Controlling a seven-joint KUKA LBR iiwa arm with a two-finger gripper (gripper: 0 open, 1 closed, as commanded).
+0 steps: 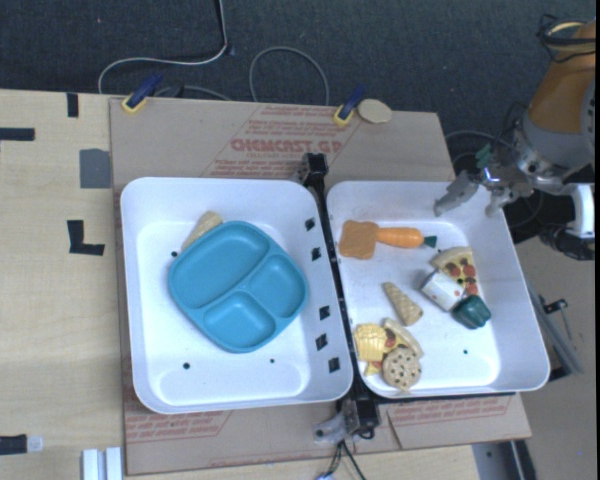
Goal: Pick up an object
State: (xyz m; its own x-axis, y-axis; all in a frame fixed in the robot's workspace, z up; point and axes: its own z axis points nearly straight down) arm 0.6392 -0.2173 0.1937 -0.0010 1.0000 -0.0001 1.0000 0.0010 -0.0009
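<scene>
The pincer (pixel 477 194), fingers spread and nothing grasped, is poised over the upper right rim of the right bin (pixel 510 268), where a carrot (pixel 398 236) lies nearby inside; the approach is judged underway, a descent and closing being required next.

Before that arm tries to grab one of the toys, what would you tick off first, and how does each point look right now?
1. Pincer free of any load: ok, nothing sits between its fingers.
2. Pincer over the right bin: partly, it hovers at the bin's upper right rim, apart from the toys.
3. A target lying apart: ok, the carrot has bare floor on most sides, though its blunt end meets the toast.
4. Crowded spots: not ok, the cookie and corn are bunched together.
5. Left bin: the blue tray covers most of a tan item.
6. Finger opening wide enough: cannot tell.
</scene>
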